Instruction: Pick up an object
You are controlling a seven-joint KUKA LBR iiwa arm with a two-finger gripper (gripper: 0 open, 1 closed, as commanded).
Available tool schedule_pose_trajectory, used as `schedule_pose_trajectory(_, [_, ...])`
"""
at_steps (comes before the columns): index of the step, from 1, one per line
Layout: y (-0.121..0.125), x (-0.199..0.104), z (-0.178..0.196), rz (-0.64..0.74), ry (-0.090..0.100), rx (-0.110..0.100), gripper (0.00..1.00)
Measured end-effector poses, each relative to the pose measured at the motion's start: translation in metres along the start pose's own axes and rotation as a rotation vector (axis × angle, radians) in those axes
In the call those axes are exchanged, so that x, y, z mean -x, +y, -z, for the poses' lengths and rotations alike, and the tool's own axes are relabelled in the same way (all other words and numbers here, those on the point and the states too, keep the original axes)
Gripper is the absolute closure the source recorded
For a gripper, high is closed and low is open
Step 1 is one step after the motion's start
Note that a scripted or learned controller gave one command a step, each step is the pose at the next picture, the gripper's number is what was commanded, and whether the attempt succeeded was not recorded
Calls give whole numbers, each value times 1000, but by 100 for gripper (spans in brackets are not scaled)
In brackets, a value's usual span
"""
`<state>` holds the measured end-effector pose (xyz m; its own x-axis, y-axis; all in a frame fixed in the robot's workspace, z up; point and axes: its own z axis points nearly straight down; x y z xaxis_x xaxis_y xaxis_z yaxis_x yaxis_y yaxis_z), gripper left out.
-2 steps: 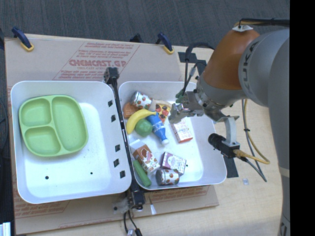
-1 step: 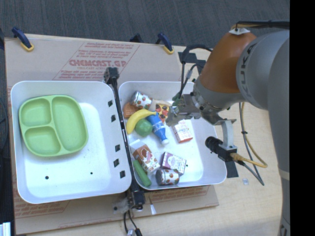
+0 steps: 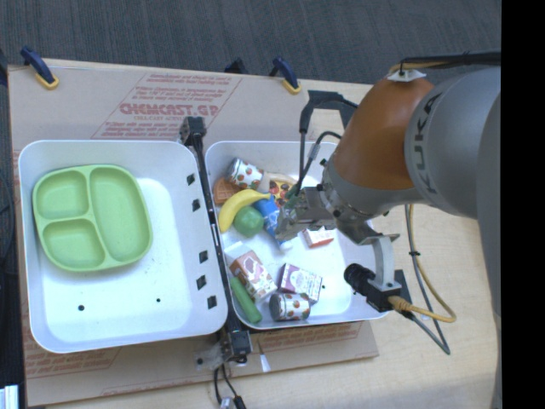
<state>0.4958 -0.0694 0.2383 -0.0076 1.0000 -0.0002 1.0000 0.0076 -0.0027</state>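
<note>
The right bin [image 3: 358,307] holds several small items: a yellow banana [image 3: 236,205], a green ball [image 3: 249,221], a blue packet [image 3: 270,214], a strawberry-print cup [image 3: 245,174], a small red-and-white box [image 3: 319,238], two pink cartons [image 3: 253,271] [image 3: 301,280], a green cucumber [image 3: 241,299] and a can [image 3: 289,307]. My gripper [image 3: 292,217] reaches down into the middle of this bin, right beside the blue packet. The bulky wrist hides most of it.
In the left bin [image 3: 111,313] lies a green divided plate [image 3: 91,217]. Black clips [image 3: 197,203] line the ridge between the bins. The arm's grey and orange body [image 3: 400,143] covers the right bin's far right side. A black cable fitting [image 3: 366,284] hangs over the bin's right edge.
</note>
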Motion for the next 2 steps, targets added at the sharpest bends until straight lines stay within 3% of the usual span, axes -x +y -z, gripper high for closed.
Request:
schedule_pose_trajectory(1, [-19, 11, 10, -2, 1, 1, 100])
schedule_pose_trajectory(2, [-19, 57, -17, -1, 0, 0, 100])
